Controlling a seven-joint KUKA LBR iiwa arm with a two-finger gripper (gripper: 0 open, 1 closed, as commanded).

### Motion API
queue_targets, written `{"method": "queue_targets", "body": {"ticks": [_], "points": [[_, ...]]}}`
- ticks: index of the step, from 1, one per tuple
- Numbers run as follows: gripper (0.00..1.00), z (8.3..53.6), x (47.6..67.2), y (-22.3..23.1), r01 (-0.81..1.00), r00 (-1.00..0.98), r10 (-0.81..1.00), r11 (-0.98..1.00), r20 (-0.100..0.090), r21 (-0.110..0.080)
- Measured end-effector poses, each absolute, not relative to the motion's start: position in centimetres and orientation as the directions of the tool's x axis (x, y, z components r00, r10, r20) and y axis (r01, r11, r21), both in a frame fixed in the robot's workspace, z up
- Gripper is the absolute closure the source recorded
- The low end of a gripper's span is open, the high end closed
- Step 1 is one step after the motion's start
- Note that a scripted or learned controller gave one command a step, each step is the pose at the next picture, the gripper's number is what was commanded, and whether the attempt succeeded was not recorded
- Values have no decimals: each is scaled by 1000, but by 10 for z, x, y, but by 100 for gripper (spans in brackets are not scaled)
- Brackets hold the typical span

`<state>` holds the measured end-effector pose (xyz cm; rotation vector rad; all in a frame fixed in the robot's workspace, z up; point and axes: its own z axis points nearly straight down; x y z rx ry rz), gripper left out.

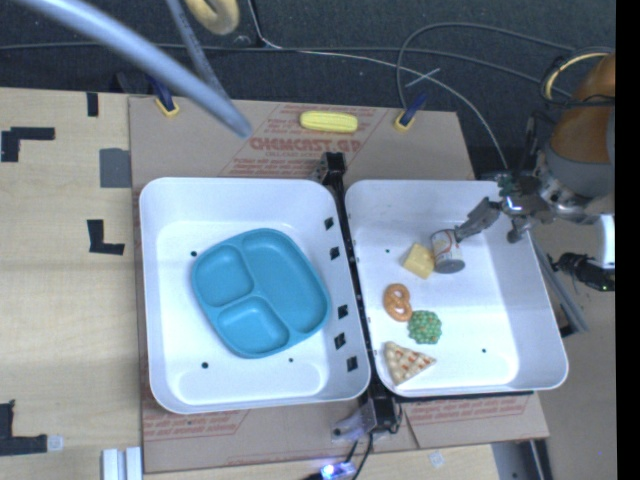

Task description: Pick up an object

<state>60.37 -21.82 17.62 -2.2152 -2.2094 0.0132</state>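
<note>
Two white bins (160, 218) sit side by side; we cannot tell the gripper (447, 251) state. Closing beside the cheese wedge (419, 260) risks pushing it away.

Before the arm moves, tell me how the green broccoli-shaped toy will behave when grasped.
The green broccoli-shaped toy looks small, so probably light. Its bumpy rounded top may slip between fingers or roll when nudged. It lies close beside the orange pretzel-shaped toy, which a grasp might knock.

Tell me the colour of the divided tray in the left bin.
Light blue tray, seen best in the camera view.
</note>
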Motion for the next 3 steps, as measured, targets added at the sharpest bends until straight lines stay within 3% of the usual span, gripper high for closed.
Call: {"method": "queue_targets", "body": {"ticks": [1,3], "points": [[0,186,607,-218,1000,-1,1000,1,0,-1],[0,90,608,-216,1000,-2,1000,2,-1,-1]]}}
